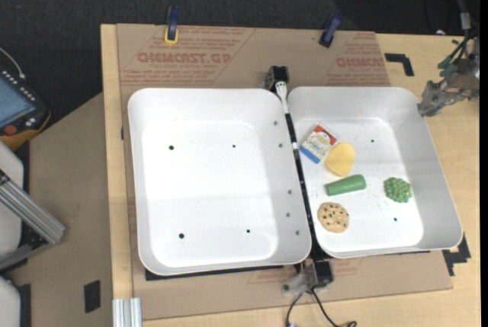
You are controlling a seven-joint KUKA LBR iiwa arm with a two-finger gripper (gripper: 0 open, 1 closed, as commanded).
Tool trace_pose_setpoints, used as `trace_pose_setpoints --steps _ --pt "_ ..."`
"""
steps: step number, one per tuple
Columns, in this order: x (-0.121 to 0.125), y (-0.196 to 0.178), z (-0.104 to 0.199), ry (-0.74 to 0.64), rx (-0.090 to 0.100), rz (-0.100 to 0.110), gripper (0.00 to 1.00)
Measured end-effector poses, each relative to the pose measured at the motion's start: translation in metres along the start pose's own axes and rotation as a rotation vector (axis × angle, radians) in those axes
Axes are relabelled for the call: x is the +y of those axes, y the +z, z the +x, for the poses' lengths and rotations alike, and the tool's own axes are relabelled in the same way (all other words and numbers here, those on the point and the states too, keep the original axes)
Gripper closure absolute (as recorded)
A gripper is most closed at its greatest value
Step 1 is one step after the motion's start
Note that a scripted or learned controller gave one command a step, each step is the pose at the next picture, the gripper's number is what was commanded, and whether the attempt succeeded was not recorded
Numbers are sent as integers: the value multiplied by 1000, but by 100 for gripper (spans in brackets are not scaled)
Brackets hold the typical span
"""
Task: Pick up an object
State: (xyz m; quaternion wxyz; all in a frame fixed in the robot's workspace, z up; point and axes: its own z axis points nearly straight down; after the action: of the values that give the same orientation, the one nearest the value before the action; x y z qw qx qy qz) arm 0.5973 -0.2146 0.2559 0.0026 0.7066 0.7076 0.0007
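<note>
The right bin (427, 158) holds several small items. A white, red and blue carton (318, 142) lies near its left wall, touching a yellow piece (341, 158). Below them lie a green cylinder (345, 184) and a round cookie (333, 216). A green broccoli piece (397, 190) sits apart to the right. My gripper (436, 95) hangs at the bin's far right corner, over the rim and well away from every item. It is small and partly cut off by the frame's edge.
The left bin (152, 165) sits beside the right one, with a black hinge strip (293, 158) between them. Both rest on a cardboard sheet (229, 51) held by blue clamps (172, 24). Dark floor lies beyond.
</note>
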Motion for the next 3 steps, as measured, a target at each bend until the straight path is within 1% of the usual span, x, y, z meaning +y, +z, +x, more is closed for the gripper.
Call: trace_pose_setpoints --steps 1,2,3 --pt "-93 -175 6 3 -3 -12 100" --pt "-93 -101 68 -4 6 10 100" --pt "-108 -67 152 -7 6 10 100"
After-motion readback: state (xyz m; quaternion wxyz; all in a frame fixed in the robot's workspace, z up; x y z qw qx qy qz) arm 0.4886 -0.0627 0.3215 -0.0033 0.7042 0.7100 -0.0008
